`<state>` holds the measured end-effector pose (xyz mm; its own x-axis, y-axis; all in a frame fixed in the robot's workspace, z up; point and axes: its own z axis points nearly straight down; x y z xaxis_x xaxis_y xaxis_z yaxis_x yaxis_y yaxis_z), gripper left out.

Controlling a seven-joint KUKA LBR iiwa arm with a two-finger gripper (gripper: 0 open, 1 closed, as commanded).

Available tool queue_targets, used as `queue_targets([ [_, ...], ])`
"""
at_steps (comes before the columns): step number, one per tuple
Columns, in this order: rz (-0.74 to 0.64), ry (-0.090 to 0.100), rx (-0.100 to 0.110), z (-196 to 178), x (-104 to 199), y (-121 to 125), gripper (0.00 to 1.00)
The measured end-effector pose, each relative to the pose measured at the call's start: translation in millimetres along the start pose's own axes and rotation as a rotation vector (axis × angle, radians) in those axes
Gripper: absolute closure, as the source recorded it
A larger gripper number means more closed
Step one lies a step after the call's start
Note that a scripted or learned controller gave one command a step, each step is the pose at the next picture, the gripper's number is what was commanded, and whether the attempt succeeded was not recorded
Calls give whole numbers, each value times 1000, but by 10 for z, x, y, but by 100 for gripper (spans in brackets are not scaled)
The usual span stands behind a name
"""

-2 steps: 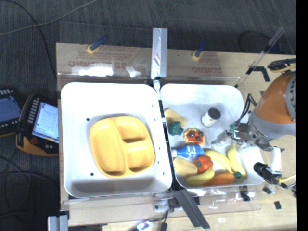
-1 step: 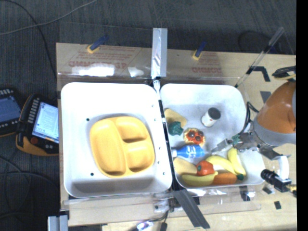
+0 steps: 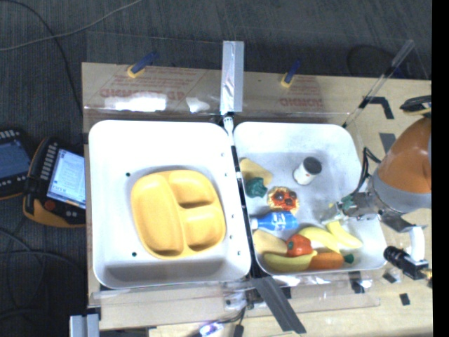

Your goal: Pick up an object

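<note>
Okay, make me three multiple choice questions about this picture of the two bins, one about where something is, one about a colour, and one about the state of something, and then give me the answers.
1. Where does the divided yellow tray lie?
A. in the left bin
B. in the right bin
C. on the carpet

2. What colour is the bottle lying among the toys in the right bin?
A. black
B. blue
C. pink

3. How does the toy banana stand in relation to the gripper?
A. clamped between the fingers
B. lying in the bin, apart from the gripper
C. hanging in the air above the bin

Answers:
1. A: the tray sits on the floor of the left bin.
2. B: its body is blue with a white end.
3. B: the banana rests near the bin's front wall, while the gripper is farther right, by the bin's right side.
</note>
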<state>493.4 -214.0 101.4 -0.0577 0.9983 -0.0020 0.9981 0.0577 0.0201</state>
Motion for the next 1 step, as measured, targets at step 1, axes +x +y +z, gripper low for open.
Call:
queue_targets([
  [1, 72, 0, 22, -958, 515, 425, 100],
])
